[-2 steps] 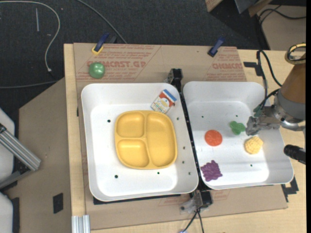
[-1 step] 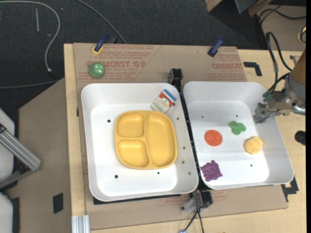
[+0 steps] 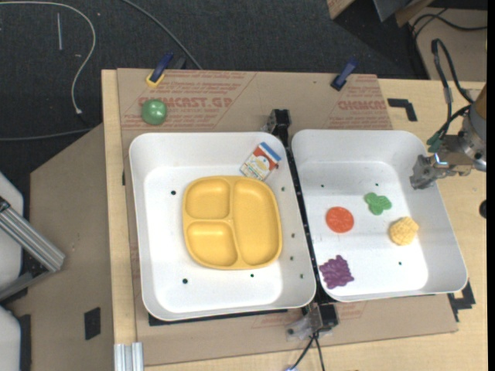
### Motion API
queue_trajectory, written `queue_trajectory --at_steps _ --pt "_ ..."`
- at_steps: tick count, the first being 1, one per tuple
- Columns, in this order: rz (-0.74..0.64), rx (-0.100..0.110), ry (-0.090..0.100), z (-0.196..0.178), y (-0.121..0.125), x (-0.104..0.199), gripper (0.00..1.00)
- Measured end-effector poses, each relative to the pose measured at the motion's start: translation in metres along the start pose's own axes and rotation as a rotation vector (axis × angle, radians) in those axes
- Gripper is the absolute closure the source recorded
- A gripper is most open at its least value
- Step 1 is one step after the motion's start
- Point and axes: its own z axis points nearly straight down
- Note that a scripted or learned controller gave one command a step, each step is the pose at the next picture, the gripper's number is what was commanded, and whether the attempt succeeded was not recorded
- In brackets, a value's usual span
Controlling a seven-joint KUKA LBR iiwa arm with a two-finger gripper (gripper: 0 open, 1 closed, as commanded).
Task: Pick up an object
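Note:
The right bin (image 3: 348, 149) holds an orange-red round piece (image 3: 339, 220), a green piece (image 3: 377, 203), a yellow lumpy piece (image 3: 404, 230) and a purple bunch of grapes (image 3: 336, 271). My gripper (image 3: 424, 172) hangs at the right bin's right rim, up and to the right of the green piece. It is apart from every object, with nothing seen between its fingers. The grey wrist reaches in from the right edge.
The left bin (image 3: 155, 207) carries a yellow divided plate (image 3: 232, 222) and a small carton (image 3: 261, 162) at its back right. A green ball (image 3: 155, 112) lies on the cardboard behind the left bin. Two blue clamps (image 3: 344, 74) grip the board's far edge.

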Motion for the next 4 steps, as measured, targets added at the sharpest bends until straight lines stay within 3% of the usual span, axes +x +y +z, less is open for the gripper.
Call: queue_trajectory --at_steps 1,4 --pt "-0.005 0.001 0.003 -0.010 0.013 0.054 1.00" --pt "-0.004 0.003 0.004 0.013 0.060 0.196 1.00"
